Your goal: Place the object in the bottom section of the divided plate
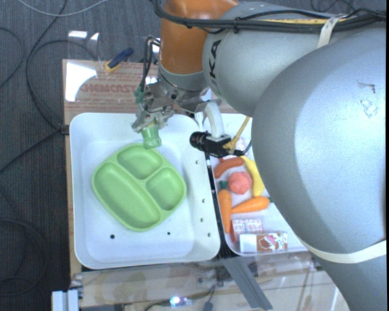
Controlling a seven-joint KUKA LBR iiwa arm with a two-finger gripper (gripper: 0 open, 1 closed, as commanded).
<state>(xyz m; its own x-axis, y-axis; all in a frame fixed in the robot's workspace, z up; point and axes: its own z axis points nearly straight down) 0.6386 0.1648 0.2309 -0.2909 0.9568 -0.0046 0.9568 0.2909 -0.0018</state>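
A: Starting at the lower edge of the frame: the right white plastic bin (228,241) carries toy food, a small white and red carton (262,241), an orange plastic carrot (249,205), a pink round fruit (240,183).

B: And the left white bin (139,251)?

A: It holds the pale green divided plate (137,186), its big section (120,193) running toward lower left. Up at the plate's top rim, the two-finger gripper (149,129) has its fingers closed on a small green object (151,137).

B: The risk?

A: That object hangs over the upper compartment's edge, I'd say. Released here, it lands in the wrong section or bounces off the rim onto the bin floor. The grip also looks shallow, so it could slip early during the carry.
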